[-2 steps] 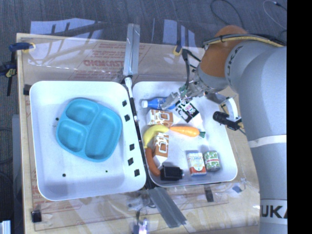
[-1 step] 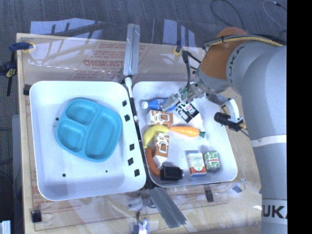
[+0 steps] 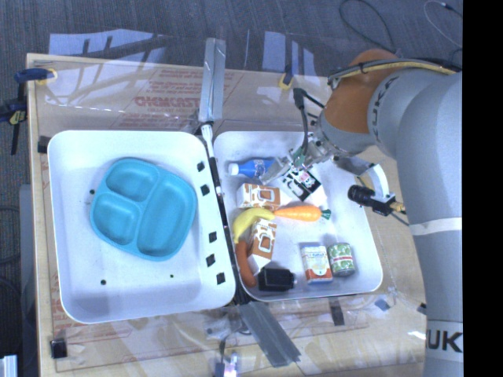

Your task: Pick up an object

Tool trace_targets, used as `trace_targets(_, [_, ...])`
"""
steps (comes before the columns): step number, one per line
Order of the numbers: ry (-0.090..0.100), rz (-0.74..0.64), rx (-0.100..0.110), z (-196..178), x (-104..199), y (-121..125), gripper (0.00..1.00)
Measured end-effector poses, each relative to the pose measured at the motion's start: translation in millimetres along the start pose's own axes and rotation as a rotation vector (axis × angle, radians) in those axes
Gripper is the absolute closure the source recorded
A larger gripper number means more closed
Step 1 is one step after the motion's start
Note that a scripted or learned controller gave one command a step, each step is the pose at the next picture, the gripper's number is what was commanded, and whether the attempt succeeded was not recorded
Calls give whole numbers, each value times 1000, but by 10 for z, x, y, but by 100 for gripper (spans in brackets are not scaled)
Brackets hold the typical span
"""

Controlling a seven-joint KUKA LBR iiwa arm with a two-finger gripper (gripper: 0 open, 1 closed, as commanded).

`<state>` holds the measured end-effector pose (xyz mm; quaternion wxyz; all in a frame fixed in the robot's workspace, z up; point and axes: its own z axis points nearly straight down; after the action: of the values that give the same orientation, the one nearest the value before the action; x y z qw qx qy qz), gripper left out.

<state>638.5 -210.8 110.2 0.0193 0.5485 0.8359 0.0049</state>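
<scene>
The right bin point(image 3: 357, 210) holds several items: a blue bottle point(image 3: 250, 167) lying at the back, a small brown and white carton point(image 3: 259, 196), a carrot point(image 3: 297, 212), a banana point(image 3: 248, 223), a snack box point(image 3: 264, 239), a black block point(image 3: 277, 278), a red and white can point(image 3: 314, 262) and a green can point(image 3: 340, 259). My gripper point(image 3: 292, 171) is low in the back of this bin, just right of the blue bottle and above the carrot. A black and white part point(image 3: 303, 182) sits right beside it.
The left bin point(image 3: 71, 273) holds a blue divided plate point(image 3: 144, 207). A raised rim with black clips point(image 3: 214, 218) separates the two bins. The grey arm point(image 3: 416, 132) covers the right side of the bench, with a black cable fitting point(image 3: 369, 197) over the right bin's edge.
</scene>
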Motion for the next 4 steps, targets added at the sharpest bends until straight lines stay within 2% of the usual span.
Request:
trace_targets(1, [27,-64,29,-253,-27,74,0])
trace_targets(2, [26,17,30,-1599,-62,87,0])
trace_targets(3, [32,-159,30,51,-40,183,0])
trace_targets(4, [31,-163,30,-52,-37,200,100])
